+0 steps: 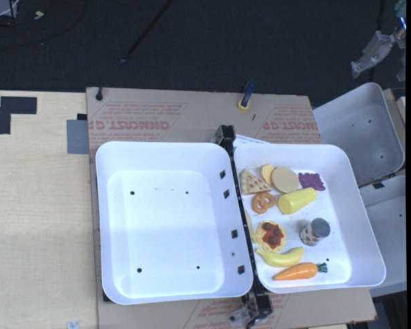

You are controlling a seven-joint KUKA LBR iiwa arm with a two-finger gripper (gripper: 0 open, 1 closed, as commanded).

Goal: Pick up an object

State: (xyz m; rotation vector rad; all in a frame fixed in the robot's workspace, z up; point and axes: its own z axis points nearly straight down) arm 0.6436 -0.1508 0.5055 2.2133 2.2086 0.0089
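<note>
Toys crowd the right bin (359,204), nearest the arm's side, so any is within reach: carrot (298,271), banana (282,256), pretzel (262,201), grapes (312,181), small can (315,230); left bin (113,184) sits alongside; jaws (370,55) hang far off at upper right, whether spread or closed I cannot tell.

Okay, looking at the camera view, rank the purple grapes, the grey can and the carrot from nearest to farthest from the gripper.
The gripper is up at the view's top right, outside the bins.
1. Purple grapes, at the right bin's far right side.
2. Grey can, at the middle right of that bin.
3. Carrot, along its near edge.
</note>
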